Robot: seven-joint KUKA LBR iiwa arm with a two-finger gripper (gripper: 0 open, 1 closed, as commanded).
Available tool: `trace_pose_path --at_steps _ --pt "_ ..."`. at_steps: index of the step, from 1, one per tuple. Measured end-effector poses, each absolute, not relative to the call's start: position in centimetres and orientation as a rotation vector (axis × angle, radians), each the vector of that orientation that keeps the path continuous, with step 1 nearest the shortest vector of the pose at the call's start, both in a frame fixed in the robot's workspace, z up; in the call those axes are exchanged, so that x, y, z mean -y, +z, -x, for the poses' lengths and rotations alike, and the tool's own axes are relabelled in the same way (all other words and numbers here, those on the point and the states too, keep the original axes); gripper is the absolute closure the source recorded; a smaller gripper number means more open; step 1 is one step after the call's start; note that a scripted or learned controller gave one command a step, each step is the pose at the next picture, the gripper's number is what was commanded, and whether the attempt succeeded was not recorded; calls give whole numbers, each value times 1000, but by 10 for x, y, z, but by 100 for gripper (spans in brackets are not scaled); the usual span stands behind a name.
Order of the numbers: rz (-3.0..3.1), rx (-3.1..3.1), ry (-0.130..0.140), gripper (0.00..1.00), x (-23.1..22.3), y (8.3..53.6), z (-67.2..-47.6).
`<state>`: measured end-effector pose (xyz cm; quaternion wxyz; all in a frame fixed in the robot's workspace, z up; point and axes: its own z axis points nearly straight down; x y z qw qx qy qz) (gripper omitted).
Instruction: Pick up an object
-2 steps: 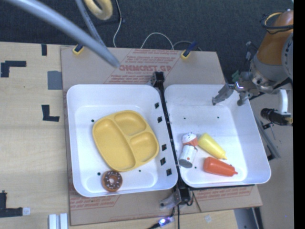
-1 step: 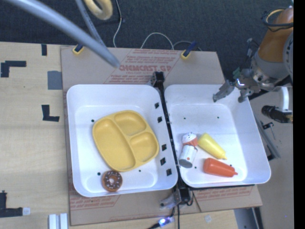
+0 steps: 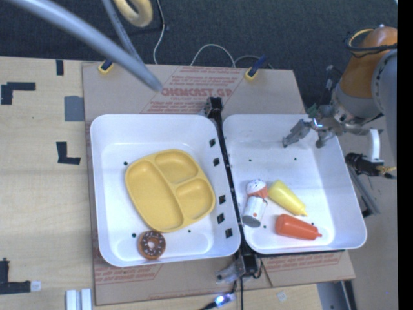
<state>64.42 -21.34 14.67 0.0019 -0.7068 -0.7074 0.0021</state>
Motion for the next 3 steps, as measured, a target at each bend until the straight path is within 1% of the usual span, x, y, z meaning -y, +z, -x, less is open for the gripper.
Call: trace_pose_path --at_steps 1,2,3 --pt "2217 2220 6 0 212 100 -636" --pt "2220 2225 3 0 211 85 -637" --pt "2221 2230 2 100 212 97 -638"
